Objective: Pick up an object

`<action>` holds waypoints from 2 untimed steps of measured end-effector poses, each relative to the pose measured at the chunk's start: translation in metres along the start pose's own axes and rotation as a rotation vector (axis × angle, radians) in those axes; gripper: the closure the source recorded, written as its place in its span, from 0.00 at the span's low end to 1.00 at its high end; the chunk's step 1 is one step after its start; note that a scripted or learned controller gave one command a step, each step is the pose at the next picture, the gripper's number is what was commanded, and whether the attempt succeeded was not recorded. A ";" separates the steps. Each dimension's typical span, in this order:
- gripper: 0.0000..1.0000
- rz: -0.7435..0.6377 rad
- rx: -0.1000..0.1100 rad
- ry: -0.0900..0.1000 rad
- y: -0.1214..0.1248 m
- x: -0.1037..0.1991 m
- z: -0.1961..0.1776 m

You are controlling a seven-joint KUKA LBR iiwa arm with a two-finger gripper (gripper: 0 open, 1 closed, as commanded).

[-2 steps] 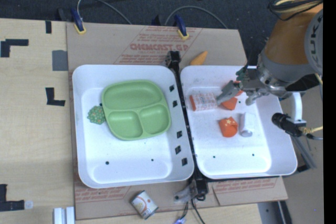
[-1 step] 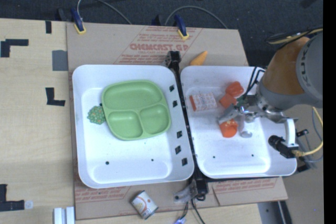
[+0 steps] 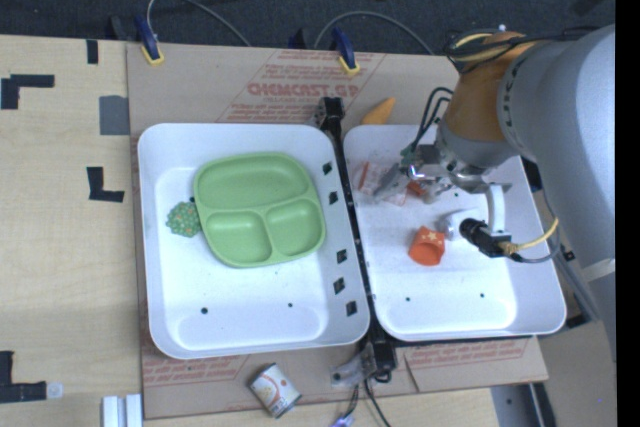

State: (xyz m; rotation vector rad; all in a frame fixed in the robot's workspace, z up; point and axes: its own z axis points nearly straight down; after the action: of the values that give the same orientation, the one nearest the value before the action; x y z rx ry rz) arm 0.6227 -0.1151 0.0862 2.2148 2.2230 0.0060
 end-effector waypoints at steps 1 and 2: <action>0.00 0.008 0.065 0.004 0.034 0.002 0.006; 0.00 0.007 0.064 0.008 0.035 -0.002 0.006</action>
State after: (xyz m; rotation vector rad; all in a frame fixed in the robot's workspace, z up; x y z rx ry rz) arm 0.6576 -0.1170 0.0807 2.2588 2.2505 -0.0573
